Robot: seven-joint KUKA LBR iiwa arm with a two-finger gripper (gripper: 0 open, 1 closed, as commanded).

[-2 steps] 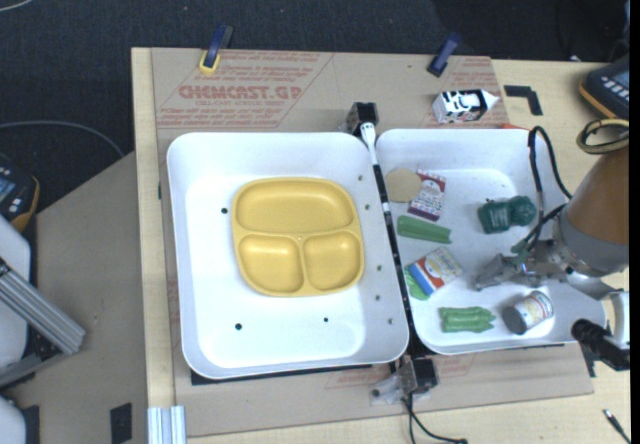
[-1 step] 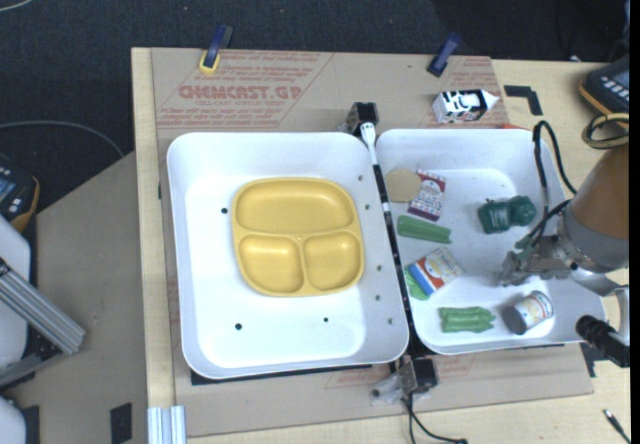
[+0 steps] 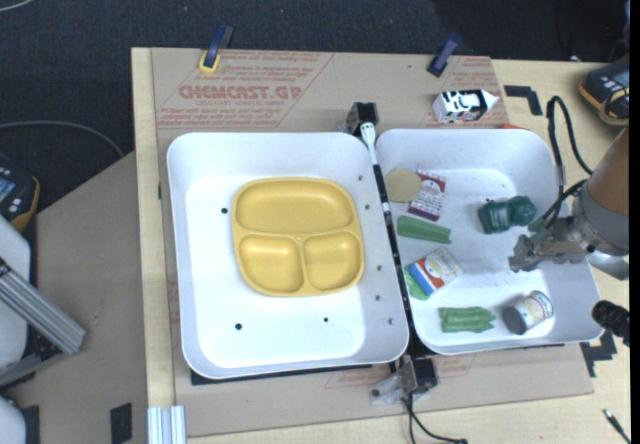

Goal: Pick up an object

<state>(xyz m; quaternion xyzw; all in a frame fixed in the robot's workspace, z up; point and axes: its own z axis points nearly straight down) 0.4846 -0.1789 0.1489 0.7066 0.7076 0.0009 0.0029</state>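
Bench (image 3: pixel 300 82) carries two white bins; left bin (image 3: pixel 200 262) with yellow divided tray (image 3: pixel 296 235) sits well left of the hand (image 3: pixel 540 250). Hand hovers low in right bin (image 3: pixel 470 147), its finger state hard to tell, nothing visibly gripped. Dark green object (image 3: pixel 505 213) just up-left, small can (image 3: pixel 528 311) just below, green block (image 3: pixel 466 319) down-left.

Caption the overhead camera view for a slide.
Two-finger gripper hovering in the right white bin among small items, including a dark green bottle; yellow divided plastic tray in the left white bin.
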